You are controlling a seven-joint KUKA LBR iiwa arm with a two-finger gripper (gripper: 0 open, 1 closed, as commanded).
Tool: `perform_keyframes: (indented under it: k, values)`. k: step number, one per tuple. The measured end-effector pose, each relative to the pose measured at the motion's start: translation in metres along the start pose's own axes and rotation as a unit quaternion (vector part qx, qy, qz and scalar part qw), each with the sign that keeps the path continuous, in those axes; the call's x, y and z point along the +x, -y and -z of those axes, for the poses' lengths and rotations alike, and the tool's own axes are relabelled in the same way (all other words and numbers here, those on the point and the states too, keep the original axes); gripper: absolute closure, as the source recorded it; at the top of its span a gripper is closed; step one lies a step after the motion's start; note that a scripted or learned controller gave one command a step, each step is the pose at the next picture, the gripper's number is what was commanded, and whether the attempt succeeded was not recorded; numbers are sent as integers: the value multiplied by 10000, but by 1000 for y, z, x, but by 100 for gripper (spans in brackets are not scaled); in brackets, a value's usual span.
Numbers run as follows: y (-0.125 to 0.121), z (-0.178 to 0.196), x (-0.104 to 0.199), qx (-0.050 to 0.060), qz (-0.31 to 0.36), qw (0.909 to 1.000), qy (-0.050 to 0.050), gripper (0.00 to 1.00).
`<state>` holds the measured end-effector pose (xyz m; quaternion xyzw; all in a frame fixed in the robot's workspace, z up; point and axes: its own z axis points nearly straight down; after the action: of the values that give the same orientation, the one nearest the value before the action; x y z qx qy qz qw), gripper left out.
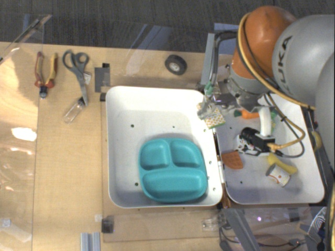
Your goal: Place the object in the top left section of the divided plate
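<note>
The teal divided plate lies in the left white bin, toward its front right. Two small sections sit along the plate's far side and one long section along its near side; all three look bare. My gripper hangs over the wall between the two bins, behind and to the right of the plate. It is shut on a small pale speckled piece that dangles below the fingers, above the left bin's right edge.
The right bin holds a brown-orange piece, a carrot-like orange thing, a white bottle, a yellow piece and a small white cup. Scissors, pliers and a tape roll lie on the bench.
</note>
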<state>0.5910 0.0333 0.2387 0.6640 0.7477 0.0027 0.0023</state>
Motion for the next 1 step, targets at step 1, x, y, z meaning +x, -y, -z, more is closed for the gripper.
perform_keyframes:
  k: [1]
  values:
    - [49,-19,64,14,305,9995,-4,100]
